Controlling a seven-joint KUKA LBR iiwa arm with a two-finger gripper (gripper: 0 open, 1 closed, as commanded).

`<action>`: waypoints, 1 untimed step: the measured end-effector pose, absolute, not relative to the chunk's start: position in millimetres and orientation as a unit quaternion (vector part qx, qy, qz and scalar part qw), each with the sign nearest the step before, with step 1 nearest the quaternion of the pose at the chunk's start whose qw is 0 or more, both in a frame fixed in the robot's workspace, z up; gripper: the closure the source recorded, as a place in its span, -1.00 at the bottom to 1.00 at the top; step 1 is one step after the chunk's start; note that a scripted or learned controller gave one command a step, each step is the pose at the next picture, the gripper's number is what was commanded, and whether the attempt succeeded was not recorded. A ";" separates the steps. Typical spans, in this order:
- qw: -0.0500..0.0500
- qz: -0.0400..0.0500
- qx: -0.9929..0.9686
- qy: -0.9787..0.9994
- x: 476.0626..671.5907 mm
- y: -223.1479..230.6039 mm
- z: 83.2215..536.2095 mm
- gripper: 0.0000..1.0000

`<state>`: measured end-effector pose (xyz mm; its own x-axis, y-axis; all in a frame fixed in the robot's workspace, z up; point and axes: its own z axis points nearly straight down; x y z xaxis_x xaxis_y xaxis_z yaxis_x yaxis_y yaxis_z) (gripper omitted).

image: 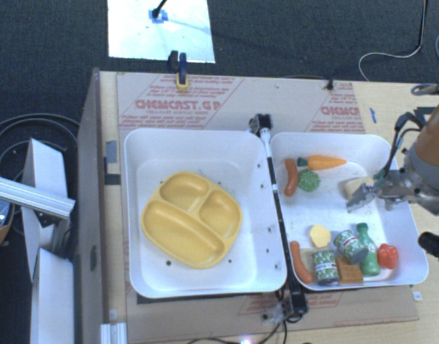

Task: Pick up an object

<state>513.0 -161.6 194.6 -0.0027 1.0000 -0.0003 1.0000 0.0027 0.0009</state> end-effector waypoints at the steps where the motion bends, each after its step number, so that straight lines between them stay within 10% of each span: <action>1: 0.000 0.001 0.706 0.708 558.5 -127.9 146.5 -1.00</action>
